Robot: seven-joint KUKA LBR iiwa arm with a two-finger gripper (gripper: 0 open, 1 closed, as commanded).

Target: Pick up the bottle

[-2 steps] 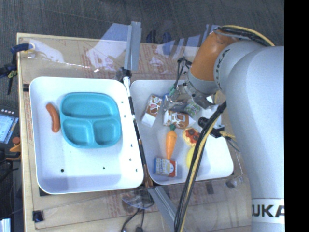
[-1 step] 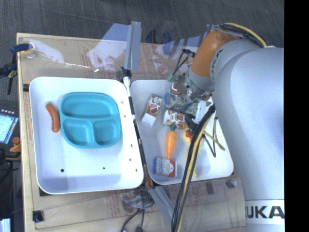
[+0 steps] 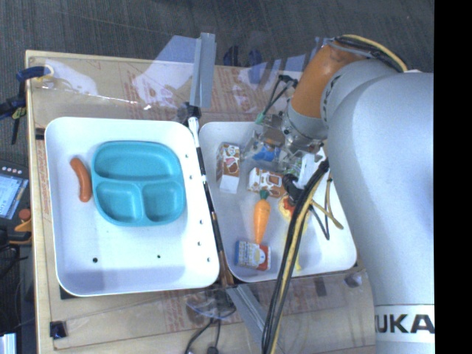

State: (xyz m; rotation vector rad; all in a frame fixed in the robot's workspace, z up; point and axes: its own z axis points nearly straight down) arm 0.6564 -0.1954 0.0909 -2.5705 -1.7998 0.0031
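My gripper (image 3: 279, 147) is low over the far part of the right bin (image 3: 335, 251), below the orange wrist band. A small blue item (image 3: 263, 154), possibly the bottle, lies at the gripper's left side, partly hidden by it; whether they touch cannot be told. A yellow and red item (image 3: 285, 206) sits further forward, half hidden behind a black cable.
The right bin also holds two small cartons (image 3: 229, 165) (image 3: 267, 182), an orange carrot (image 3: 262, 218) and a small flat packet (image 3: 252, 254). The left bin (image 3: 66, 257) holds a blue divided plate (image 3: 140, 181) and a sausage (image 3: 82, 178). Cables hang over the right bin.
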